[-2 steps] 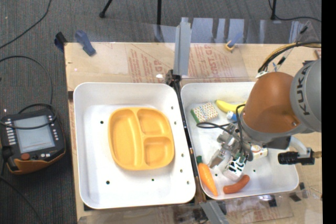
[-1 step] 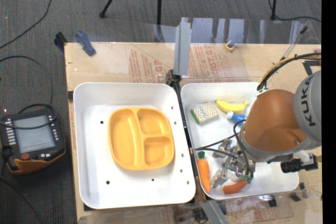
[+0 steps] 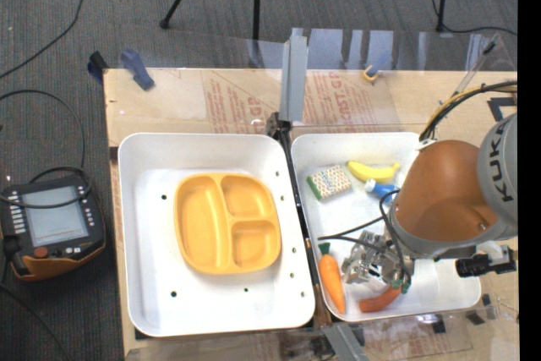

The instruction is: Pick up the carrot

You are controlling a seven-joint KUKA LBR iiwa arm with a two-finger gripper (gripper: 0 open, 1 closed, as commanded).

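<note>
The orange carrot [image 3: 332,283] with a green top lies in the right bin [image 3: 448,300], close to its near-left corner and pointing toward the near edge. My gripper [image 3: 376,264] hangs low over the bin floor just to the right of the carrot, a small gap apart from it. It is a tangle of metal parts and cables under the big orange wrist band [image 3: 441,197]. Nothing shows as lifted off the bin floor.
A red chili pepper [image 3: 380,300] lies just below the gripper. A banana [image 3: 374,172], a patterned block [image 3: 330,180] and a blue item [image 3: 382,188] sit at the far side. The left bin [image 3: 144,182] holds a yellow divided plate [image 3: 226,222].
</note>
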